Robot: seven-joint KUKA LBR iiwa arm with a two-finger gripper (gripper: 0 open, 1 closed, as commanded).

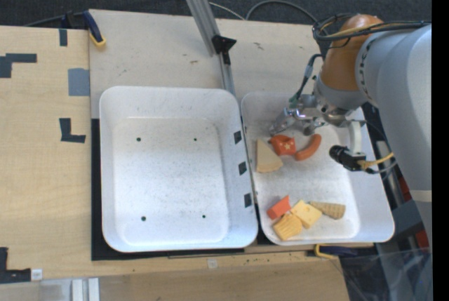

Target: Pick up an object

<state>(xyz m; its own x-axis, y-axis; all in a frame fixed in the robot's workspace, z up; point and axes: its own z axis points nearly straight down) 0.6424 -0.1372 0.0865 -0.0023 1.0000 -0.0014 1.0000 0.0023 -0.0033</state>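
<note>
**No readable text**

Standing by the bench (42,117), I can make out no words, labels, brand names or numbers anywhere. The bins (168,99), the arm (393,68) and the bench surface carry no legible writing or signs.

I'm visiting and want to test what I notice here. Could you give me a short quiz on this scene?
1. True or false: the tool is above the right bin.
2. Which food piece lies nearest the tool? A) red tomato-like piece B) yellow waffle-like piece C) tan cone-like piece
3. Fill in: the orange sausage-like piece lies to the ___ of the red piece in the view.

Key: 1 true; 2 A; 3 right.
</note>
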